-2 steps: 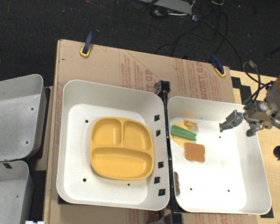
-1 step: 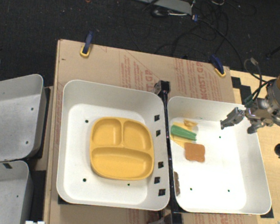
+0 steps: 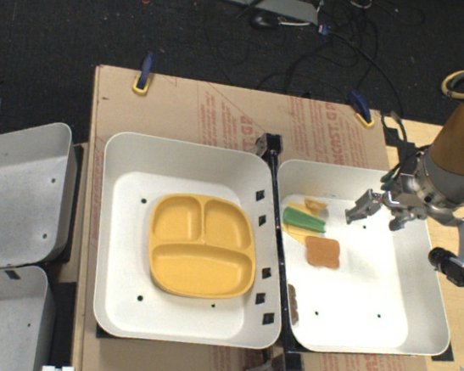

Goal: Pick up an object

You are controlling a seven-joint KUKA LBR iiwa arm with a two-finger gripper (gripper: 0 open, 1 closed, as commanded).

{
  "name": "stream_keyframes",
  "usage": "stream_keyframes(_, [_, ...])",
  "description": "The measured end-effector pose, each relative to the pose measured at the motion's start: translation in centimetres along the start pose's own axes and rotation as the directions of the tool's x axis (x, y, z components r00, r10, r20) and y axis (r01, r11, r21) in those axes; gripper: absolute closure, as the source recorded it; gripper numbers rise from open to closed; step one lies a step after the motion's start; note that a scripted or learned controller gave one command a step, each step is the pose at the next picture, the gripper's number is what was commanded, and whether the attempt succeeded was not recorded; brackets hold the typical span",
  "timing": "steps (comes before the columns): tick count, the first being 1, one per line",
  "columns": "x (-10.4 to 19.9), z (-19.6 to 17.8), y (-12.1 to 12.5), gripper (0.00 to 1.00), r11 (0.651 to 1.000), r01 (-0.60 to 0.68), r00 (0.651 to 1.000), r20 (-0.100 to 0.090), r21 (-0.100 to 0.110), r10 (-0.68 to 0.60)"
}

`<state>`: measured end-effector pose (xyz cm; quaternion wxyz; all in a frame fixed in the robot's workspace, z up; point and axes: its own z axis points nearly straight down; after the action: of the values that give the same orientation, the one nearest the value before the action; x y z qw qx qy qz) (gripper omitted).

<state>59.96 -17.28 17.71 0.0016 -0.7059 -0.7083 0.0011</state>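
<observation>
Objects for picking lie in the right bin (image 3: 416, 335) near its left wall: a flat brown square (image 3: 323, 252), a green block (image 3: 305, 221), a small tan piece (image 3: 315, 207). We see our tool (image 3: 378, 210) hovering beside them, spread wide and holding nothing. A moulded yellow tray (image 3: 203, 247) fills the left bin (image 3: 114, 292).

Two bins sit side by side on the bench. The left bin (image 3: 114, 232) holds a divided tray (image 3: 203, 247) at its centre. The right bin (image 3: 384, 322) holds three items grouped near its left wall: a small piece (image 3: 315, 207) rearmost, a sponge (image 3: 304, 221) before it, a flat square (image 3: 323, 252) nearest the front. The gripper (image 3: 380, 208) hangs over the right bin's rear, right of the small piece.
</observation>
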Motion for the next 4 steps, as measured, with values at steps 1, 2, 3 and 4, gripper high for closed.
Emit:
stream_keyframes(1, [-0.4,4.4,-0.4,0.00,1.000,-0.004,1.000,0.001,-0.002,0.004])
stream_keyframes(2, [-0.3,8.6,-0.3,0.00,1.000,-0.004,1.000,0.001,-0.003,0.004])
stream_keyframes(3, [-0.3,7.4,-0.2,1.00,1.000,-0.004,1.000,0.001,-0.007,0.004])
stream_keyframes(4, [-0.1,3.1,0.0,1.00,1.000,-0.001,1.000,0.002,-0.009,0.001])
